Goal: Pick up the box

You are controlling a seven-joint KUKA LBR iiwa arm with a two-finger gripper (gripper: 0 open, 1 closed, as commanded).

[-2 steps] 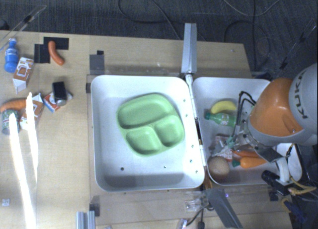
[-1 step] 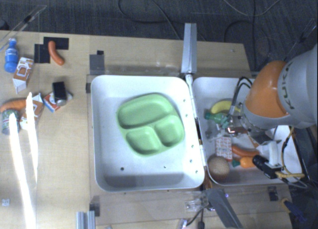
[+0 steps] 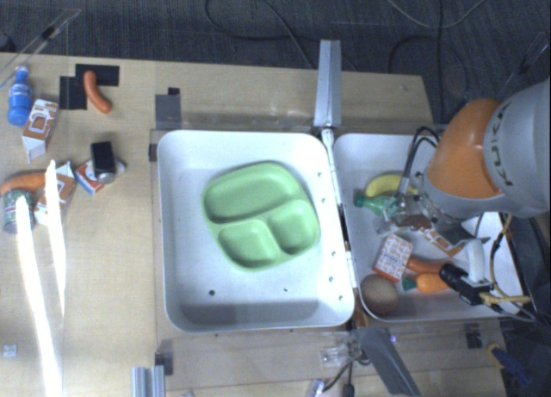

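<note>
Where end effector [image 3: 411,211] hangs, box [image 3: 393,257] below (apart).

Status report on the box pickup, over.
Arm hanging over right bin. Box lying flat there, not gripped. Carrot and brown ball beside it.

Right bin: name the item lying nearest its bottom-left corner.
The brown ball, round and dull, sits in that corner of the right bin; the box and carrot lie farther in.

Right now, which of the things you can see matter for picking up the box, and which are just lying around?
Belong to the job:
- box, right bin
- arm above that bin

Lying about:
- green tray, left bin
- banana, carrot, brown ball
- blue bottle, sausage on the bench
</note>
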